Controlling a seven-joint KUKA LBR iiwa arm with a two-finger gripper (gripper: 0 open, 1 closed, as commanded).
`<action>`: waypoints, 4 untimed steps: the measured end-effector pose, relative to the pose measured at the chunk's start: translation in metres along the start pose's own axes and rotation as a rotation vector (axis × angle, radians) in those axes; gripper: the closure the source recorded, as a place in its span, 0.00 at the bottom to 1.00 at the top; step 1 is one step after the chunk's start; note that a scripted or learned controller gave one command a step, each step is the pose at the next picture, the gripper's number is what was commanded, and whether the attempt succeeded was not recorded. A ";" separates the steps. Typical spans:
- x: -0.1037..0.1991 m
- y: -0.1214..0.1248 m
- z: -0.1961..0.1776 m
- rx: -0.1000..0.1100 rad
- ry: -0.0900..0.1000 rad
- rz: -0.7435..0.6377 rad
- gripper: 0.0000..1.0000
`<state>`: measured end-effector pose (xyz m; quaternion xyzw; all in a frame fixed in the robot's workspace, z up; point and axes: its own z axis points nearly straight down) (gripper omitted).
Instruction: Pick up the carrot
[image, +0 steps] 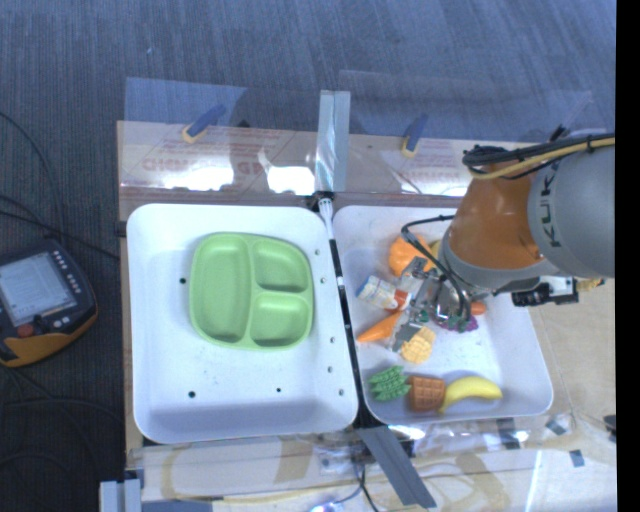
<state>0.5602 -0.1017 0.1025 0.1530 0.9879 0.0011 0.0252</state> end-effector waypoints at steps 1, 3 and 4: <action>-0.001 0.002 0.001 0.002 0.000 0.165 0.00; 0.037 -0.003 0.000 0.010 0.025 0.254 1.00; 0.069 0.011 -0.165 0.016 0.038 0.362 1.00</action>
